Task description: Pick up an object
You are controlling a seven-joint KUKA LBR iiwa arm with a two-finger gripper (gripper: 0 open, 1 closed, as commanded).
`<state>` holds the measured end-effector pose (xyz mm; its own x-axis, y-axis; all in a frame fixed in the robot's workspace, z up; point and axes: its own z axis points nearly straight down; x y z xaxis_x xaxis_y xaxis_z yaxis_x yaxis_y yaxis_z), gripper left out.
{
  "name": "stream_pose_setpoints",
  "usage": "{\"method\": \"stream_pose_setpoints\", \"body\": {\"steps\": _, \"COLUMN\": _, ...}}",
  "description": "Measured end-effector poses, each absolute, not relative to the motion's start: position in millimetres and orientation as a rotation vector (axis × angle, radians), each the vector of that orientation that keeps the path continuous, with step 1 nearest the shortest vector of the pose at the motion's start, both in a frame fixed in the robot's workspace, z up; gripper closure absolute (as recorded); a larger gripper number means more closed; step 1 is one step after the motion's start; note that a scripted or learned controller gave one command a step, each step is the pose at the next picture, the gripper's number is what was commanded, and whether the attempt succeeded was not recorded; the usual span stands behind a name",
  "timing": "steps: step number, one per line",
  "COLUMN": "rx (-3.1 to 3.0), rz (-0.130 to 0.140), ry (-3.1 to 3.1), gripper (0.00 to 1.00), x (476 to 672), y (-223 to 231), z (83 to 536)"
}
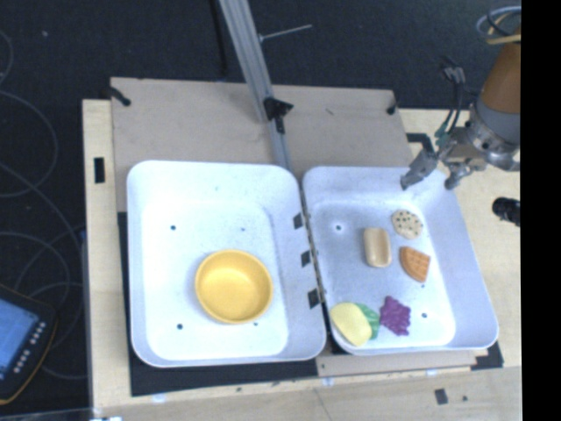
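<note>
My gripper [432, 175] hangs over the far right corner of the right bin [342, 191], fingers spread apart with nothing between them. Below it in that bin lie a speckled cookie [406, 224], a tan bread roll [377, 246], and an orange wedge-shaped piece [415, 263]. Near the bin's front edge sit a yellow-green corn-like piece [353, 323] and a purple grape bunch [395, 315]. The cookie is the closest object to the gripper, still well apart from it.
The left bin [158, 191] holds a yellow bowl [232, 285]. A slanted metal pole [250, 55] rises behind the bins, ending near their shared divider. Cardboard backing lies behind the bins; a dark device [17, 336] sits at the far left.
</note>
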<state>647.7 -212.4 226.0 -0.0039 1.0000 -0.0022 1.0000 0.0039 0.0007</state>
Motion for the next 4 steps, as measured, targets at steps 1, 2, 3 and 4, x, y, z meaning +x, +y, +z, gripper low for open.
{"method": "stream_pose_setpoints", "body": {"steps": 1, "rx": 2.215, "rz": -0.004, "ry": 2.225, "gripper": 0.00, "x": 647.5, "y": -212.8, "z": 226.1}}
{"method": "stream_pose_setpoints", "body": {"steps": 2, "rx": 2.219, "rz": -0.007, "ry": 2.227, "gripper": 0.00, "x": 646.0, "y": -210.5, "z": 163.2}}
{"method": "stream_pose_setpoints", "body": {"steps": 3, "rx": 2.215, "rz": -0.005, "ry": 2.228, "gripper": 0.00, "x": 655.1, "y": -210.9, "z": 107.3}}
{"method": "stream_pose_setpoints", "body": {"steps": 4, "rx": 2.208, "rz": 0.002, "ry": 2.223, "gripper": 0.00, "x": 657.4, "y": -212.2, "z": 104.6}}
